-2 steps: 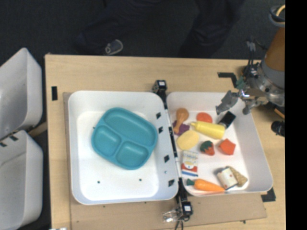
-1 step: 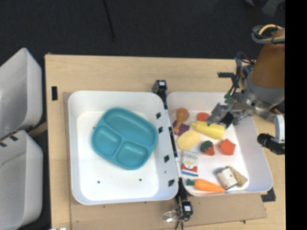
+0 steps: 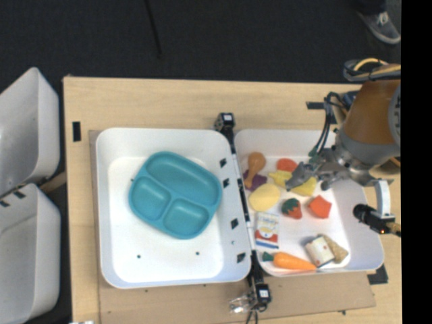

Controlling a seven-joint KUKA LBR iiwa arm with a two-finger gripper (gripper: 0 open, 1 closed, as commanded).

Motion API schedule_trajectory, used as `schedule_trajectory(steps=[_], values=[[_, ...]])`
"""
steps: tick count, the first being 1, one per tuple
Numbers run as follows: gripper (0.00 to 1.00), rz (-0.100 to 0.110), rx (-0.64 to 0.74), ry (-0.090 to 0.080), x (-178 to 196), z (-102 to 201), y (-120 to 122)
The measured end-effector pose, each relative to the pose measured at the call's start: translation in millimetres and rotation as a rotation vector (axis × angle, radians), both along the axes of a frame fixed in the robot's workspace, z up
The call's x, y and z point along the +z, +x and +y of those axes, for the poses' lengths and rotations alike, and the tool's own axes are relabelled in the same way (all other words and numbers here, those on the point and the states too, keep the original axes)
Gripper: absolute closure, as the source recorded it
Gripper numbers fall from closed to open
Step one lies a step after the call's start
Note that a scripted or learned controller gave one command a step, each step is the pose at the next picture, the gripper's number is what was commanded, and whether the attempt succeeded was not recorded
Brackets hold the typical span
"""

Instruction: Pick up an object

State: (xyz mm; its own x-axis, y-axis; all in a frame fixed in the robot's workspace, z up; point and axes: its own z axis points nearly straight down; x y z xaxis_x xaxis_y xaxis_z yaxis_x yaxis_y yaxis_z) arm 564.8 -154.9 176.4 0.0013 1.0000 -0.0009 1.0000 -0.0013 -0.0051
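Two white bins (image 3: 108,248) rest on a tan bench (image 3: 81,106), dark floor (image 3: 202,25) beyond.

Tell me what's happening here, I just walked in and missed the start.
A grey robot arm reaches from the right over the right bin, which holds toy food. Its gripper hangs low above the yellow pieces near the bin's middle, with nothing visibly held. The left bin holds a blue divided plate.

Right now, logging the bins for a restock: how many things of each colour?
Blue: 1, plate
Yellow: 3
Orange: 3
Brown: 1, drumstick
Purple: 1
Red: 1, strawberry
White: 1, carton
Tan: 1, roll
Total: 12
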Motion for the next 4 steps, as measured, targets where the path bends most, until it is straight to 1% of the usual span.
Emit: schedule_trajectory(steps=[1,2,3,4], values=[[0.00,0.000,-0.002,0.000,-60,-1,8],[0.00,-0.003,-0.003,-0.001,-77,-2,8],[1.00,-0.004,-0.009,0.001,-67,-3,9],[1.00,-0.009,-0.008,-0.001,-15,-14,15]])
